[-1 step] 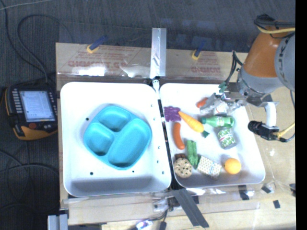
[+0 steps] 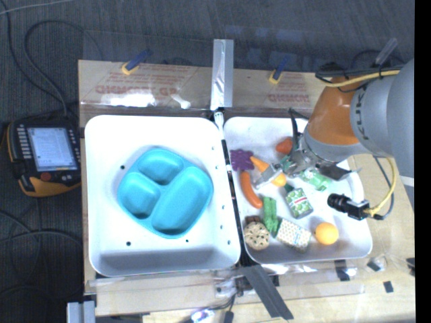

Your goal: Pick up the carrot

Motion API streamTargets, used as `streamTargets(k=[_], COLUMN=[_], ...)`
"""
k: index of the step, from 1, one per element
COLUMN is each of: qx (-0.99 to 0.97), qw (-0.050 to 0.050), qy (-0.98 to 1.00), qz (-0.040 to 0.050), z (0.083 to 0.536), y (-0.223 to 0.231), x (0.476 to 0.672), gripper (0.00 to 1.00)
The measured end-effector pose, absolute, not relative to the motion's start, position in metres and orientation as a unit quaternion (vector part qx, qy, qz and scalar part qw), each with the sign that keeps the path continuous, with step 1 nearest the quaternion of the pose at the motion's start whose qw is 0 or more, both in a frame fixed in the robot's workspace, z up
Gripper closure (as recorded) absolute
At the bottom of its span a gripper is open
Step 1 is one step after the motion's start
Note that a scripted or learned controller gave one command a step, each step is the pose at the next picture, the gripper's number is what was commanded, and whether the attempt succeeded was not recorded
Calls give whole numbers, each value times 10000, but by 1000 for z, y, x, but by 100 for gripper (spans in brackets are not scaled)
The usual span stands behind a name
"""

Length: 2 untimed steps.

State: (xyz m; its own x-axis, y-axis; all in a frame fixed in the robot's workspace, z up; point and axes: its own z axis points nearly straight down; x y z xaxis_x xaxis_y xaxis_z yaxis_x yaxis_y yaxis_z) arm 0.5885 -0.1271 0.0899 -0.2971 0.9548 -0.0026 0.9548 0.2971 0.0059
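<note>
The carrot (image 2: 251,188), a long orange piece, lies at a slant near the left wall of the right bin (image 2: 360,247). My gripper (image 2: 275,171) hangs low over that bin's middle, just right of and slightly above the carrot's upper end. A small yellow thing (image 2: 279,180) sits right under the gripper's tip. The grey arm with its orange band (image 2: 333,120) reaches in from the right and hides part of the bin behind it.
Around the carrot are a purple toy (image 2: 240,159), an orange wedge (image 2: 260,163), a green piece (image 2: 270,213), a cookie (image 2: 256,235), a green carton (image 2: 297,202), a reddish ball (image 2: 285,145) and an orange fruit (image 2: 326,233). The left bin (image 2: 108,247) holds a blue divided tray (image 2: 165,190).
</note>
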Motion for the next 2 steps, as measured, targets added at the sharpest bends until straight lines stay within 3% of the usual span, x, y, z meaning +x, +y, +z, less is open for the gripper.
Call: streamTargets(k=[1,2], qx=[5933,7185], qw=[23,-20], qy=[8050,6955], qz=[34,-19], z=[99,182], y=[-126,-48], x=[590,583], gripper=[100,100])
